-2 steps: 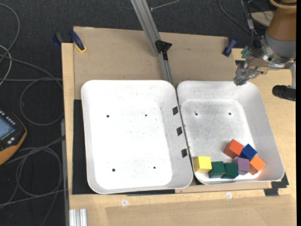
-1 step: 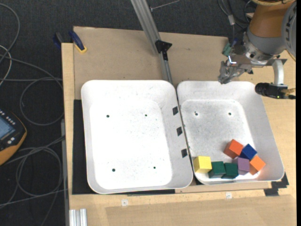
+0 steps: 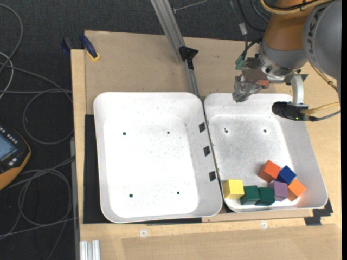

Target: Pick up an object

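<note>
Several small blocks lie bunched in the near corner of the right bin (image 3: 244, 140): a yellow block (image 3: 234, 188), two dark green blocks (image 3: 250, 194) (image 3: 266, 195), a purple block (image 3: 280, 189), a blue block (image 3: 287, 174), a red-orange block (image 3: 268, 170) and an orange block (image 3: 296, 188). My gripper (image 3: 240, 94) hangs over the far left rim of that bin, well away from the blocks. I see nothing held below it.
The left bin (image 3: 146, 161) sits beside the right one, with a black clip strip (image 3: 206, 150) between them. A slanted metal rod (image 3: 173, 31) crosses the bench behind the bins. Cables (image 3: 32, 102) trail on the floor at left.
</note>
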Controlling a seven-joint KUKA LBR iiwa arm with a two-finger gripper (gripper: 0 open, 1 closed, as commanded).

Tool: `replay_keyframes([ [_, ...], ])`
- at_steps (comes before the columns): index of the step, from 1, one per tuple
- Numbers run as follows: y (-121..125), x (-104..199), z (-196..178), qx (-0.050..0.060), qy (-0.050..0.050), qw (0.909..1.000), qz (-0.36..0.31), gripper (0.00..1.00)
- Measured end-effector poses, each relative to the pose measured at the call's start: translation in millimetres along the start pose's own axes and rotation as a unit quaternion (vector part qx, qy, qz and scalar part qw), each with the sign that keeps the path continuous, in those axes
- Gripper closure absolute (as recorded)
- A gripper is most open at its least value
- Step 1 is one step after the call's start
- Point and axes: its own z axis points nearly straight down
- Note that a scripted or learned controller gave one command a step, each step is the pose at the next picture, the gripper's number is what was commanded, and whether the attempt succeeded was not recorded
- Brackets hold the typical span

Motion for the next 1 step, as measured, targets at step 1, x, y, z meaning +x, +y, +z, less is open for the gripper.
replay_keyframes([
  [1,-10.1,56.4,-12.6,-0.001,0.0,1.0,-0.001,1.0],
])
